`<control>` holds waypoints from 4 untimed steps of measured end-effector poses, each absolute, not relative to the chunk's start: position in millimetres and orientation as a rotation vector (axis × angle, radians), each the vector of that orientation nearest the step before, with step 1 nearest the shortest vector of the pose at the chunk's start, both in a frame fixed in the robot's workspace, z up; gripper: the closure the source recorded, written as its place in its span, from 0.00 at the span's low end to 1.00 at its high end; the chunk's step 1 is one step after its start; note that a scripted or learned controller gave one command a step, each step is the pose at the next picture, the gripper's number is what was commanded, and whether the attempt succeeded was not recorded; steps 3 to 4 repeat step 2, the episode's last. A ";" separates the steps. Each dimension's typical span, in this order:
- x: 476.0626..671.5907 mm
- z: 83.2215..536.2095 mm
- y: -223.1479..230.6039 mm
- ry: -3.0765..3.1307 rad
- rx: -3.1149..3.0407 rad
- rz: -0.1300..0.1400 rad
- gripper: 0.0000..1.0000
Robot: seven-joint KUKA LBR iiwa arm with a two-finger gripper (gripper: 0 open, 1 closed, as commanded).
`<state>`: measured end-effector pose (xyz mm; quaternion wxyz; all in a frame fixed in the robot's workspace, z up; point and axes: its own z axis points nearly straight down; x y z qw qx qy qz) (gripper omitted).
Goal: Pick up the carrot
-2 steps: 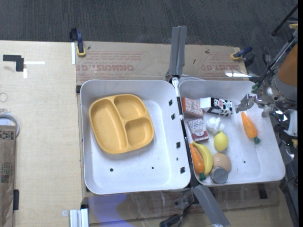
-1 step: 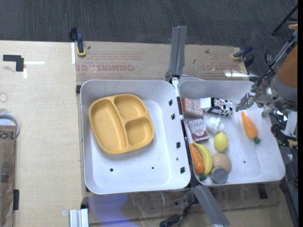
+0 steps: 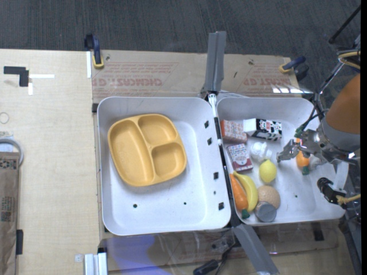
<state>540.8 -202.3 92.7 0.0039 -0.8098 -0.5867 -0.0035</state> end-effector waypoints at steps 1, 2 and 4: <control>540.3 101.3 -204.7 -1.835 -2.544 -0.006 1.00; 604.3 194.5 -172.6 -1.912 -2.493 0.003 1.00; 604.3 194.5 -172.6 -1.912 -2.493 0.003 1.00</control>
